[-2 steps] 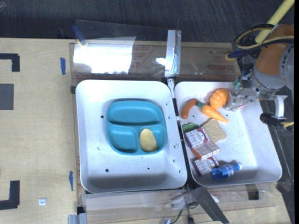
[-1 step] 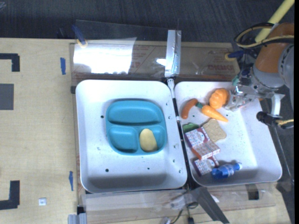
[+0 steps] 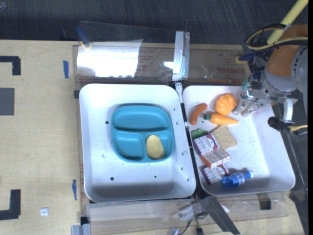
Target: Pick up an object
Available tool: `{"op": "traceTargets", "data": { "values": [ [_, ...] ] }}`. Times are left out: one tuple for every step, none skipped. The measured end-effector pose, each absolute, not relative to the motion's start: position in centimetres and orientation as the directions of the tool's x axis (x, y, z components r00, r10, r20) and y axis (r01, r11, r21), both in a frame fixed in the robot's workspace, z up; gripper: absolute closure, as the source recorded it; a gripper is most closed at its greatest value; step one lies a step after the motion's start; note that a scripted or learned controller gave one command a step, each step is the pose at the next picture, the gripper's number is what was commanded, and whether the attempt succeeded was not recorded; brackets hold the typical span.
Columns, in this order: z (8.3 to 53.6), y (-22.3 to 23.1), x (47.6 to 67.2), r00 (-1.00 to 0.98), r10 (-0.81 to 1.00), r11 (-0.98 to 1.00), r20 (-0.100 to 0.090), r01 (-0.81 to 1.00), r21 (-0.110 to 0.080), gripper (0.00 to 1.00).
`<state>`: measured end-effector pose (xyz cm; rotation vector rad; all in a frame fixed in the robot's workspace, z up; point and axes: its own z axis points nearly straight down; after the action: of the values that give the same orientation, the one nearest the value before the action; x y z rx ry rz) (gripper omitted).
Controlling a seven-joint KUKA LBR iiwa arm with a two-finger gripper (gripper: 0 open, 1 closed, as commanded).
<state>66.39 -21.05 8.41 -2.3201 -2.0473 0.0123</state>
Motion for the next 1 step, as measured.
{"op": "traceTargets", "data": {
  "values": [
    [8.48,-11.90,66.76,0.114,0.993,-0.114,0.004,0.993,-0.004,0.00]
  ]
}}
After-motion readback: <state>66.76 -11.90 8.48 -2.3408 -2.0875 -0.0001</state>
